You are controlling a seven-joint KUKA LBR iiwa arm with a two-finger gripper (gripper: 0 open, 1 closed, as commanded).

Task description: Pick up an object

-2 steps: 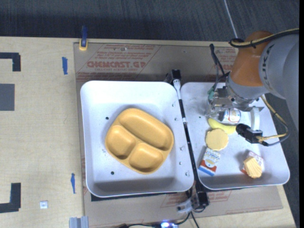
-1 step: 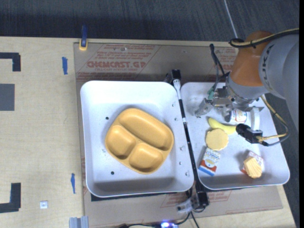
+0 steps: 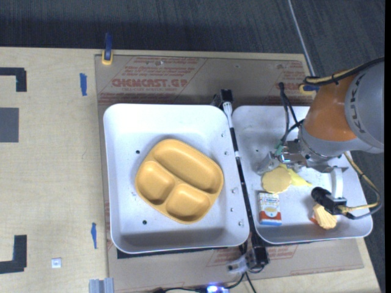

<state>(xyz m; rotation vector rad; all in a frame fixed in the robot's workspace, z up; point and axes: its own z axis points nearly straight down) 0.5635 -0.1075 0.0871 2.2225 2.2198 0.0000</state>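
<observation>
Reaching in from the right, the arm (image 3: 351,112) hangs over the right bin (image 3: 256,124), its gripper (image 3: 287,159) low above a pale yellow disc (image 3: 276,179). Whether that pincer is spread or pressed together I cannot tell. A small carton (image 3: 269,208) lies just below the disc, and an orange lump (image 3: 324,218) sits near the bin's lower right corner. A yellow divided tray (image 3: 178,180) lies in the left bin (image 3: 122,163).
</observation>
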